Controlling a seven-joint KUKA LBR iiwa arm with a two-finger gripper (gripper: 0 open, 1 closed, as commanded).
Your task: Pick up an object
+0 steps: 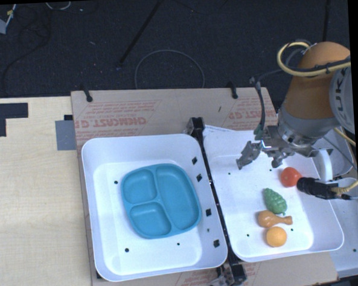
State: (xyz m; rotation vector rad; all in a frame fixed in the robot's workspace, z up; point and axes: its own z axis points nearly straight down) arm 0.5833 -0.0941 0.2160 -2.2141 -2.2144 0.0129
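Looking down at a slant on a pale wooden bench (32, 209), the view takes in two shallow white bins set side by side on a sheet of brown cardboard (135, 115).

The left bin (106, 234) holds a single item: a blue divided plate (160, 200) with three compartments, lying flat near the middle of the bin floor.

The right bin (244, 214) holds four small toy foods, all gathered toward its right half. A red ball (290, 177) sits highest in the view. Just below it and a little to the left lies a green bumpy piece (274, 200), tilted on a diagonal. Below that lies an orange drumstick shape (273, 219), touching or nearly touching the green piece. An orange ball (276, 237) sits just under the drumstick, close to the bin's near wall.

The grey arm (312, 95), with its orange band, reaches in from the right over the upper part of the right bin. Its gripper (260, 160) hangs above the bare white floor, to the upper left of the red ball and apart from all four toys. The two fingers (246, 156) are spread wide, with nothing between them. How high the gripper is above the bin floor cannot be judged.
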